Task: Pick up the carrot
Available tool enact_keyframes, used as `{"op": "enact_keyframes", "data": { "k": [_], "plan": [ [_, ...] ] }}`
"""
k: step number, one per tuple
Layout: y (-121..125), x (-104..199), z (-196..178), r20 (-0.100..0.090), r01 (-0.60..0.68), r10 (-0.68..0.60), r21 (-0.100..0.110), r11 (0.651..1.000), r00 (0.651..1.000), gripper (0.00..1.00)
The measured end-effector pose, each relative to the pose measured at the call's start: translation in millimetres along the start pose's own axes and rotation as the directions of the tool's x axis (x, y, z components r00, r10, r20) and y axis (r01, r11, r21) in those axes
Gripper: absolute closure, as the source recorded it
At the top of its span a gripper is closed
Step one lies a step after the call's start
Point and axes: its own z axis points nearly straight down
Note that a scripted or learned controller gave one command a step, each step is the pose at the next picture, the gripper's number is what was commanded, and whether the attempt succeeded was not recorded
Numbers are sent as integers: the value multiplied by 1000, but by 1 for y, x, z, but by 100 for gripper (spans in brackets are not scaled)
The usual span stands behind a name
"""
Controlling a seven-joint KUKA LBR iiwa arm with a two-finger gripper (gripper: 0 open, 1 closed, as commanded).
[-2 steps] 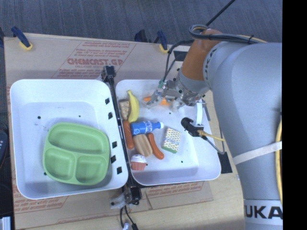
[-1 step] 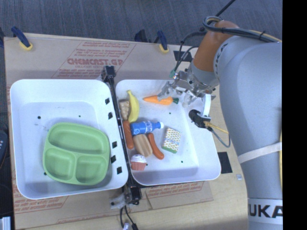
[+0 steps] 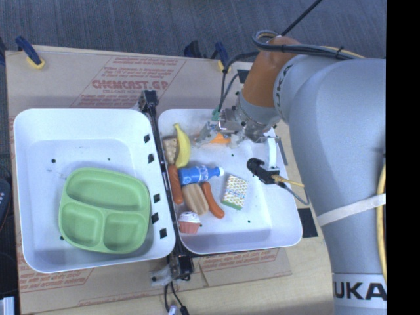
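The carrot (image 3: 221,137) is a small orange piece with a pale green tip pointing left. It sits at the back of the right bin (image 3: 283,223), close to the far wall. My gripper (image 3: 223,128) is down in that bin directly over the carrot and covers most of it. The grey arm reaches in from the right, its orange band just above the wrist.
The right bin also holds a banana (image 3: 182,146), a blue bottle (image 3: 197,174), two sausages (image 3: 203,199), a long red-orange stick (image 3: 174,184) by the left wall, a patterned box (image 3: 235,191) and a small cup (image 3: 189,222). A green divided plate (image 3: 103,210) lies in the left bin (image 3: 33,149).
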Motion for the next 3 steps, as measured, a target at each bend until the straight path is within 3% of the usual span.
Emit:
{"op": "enact_keyframes", "data": {
  "k": [1,2,3],
  "plan": [
    [0,0,-10,0,3,-3,2,1000,1000,100],
    [0,-1,-10,1,3,-3,3,1000,1000,0],
    [-18,52,1,1,-402,402,4,916,916,0]
  ]
}}
